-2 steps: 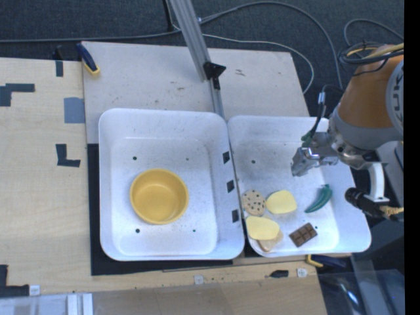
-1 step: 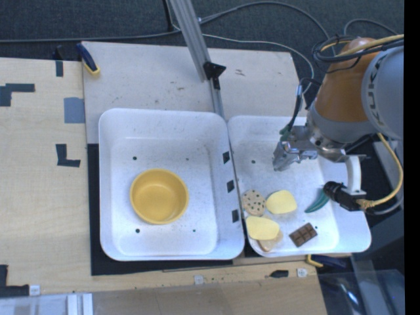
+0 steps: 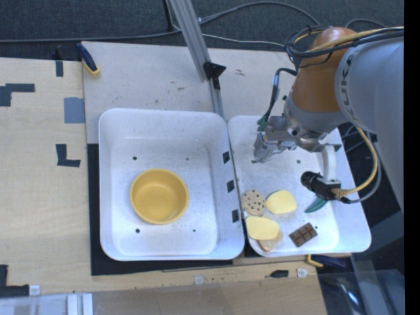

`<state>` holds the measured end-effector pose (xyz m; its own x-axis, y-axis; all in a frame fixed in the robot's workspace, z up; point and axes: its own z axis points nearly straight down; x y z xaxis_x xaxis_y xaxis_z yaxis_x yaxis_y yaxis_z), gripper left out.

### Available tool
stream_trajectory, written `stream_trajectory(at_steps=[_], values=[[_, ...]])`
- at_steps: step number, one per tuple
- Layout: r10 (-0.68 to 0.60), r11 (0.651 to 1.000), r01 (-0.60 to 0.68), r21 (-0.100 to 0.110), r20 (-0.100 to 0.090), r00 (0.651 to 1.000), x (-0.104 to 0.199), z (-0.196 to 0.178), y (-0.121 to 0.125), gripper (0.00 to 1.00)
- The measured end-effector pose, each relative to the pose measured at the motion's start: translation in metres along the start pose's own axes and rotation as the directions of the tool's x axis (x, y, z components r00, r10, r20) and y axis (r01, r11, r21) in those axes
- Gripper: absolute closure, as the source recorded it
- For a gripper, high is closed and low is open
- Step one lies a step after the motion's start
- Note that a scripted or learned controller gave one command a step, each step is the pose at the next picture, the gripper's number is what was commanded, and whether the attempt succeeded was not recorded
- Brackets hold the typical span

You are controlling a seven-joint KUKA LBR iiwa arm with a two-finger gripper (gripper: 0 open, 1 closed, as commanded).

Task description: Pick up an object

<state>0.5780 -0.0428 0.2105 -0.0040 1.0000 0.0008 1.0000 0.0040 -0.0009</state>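
My gripper hangs over the upper left part of the right bin, with nothing visible between its metal fingers. Below it, apart from it, lie a round brown cookie, a yellow oval piece, a second yellow piece resting on a tan item, and a brown chocolate square. A teal item pokes out at the bin's right side. The left bin holds a yellow bowl, upright.
A slanted metal pole runs down to the ridge between the two bins. The bench around the bins bears grey tape marks at the left and a blue-and-yellow clamp at the back left.
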Motion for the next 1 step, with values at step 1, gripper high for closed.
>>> stream_trajectory(at_steps=[1], values=[[0.000, 1.000, 0.000, -0.001, 0.000, 1.000, 0.0463, -0.0125, 0.0151, 1.00]])
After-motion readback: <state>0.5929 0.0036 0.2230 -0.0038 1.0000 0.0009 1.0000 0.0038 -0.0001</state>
